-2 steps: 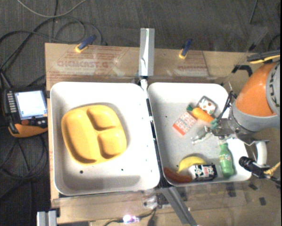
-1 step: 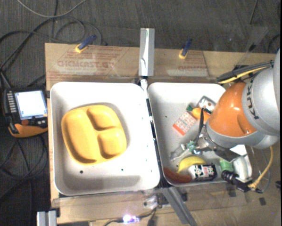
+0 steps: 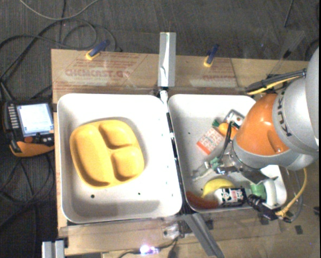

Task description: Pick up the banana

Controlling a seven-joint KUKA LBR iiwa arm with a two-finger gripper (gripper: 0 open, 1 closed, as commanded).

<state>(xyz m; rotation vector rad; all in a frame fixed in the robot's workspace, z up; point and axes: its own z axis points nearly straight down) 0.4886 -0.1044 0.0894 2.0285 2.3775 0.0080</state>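
Camera view shows the banana (image 3: 216,185) lying near the front edge of the right bin (image 3: 188,123), beside a small bottle (image 3: 231,196). The gripper (image 3: 218,164) hangs just above it; whether it is open or closed cannot be told. A yellow divided tray (image 3: 107,152) sits in the left bin (image 3: 69,198).

Bench (image 3: 96,71) bears left bin (image 3: 66,144), right bin (image 3: 190,117).
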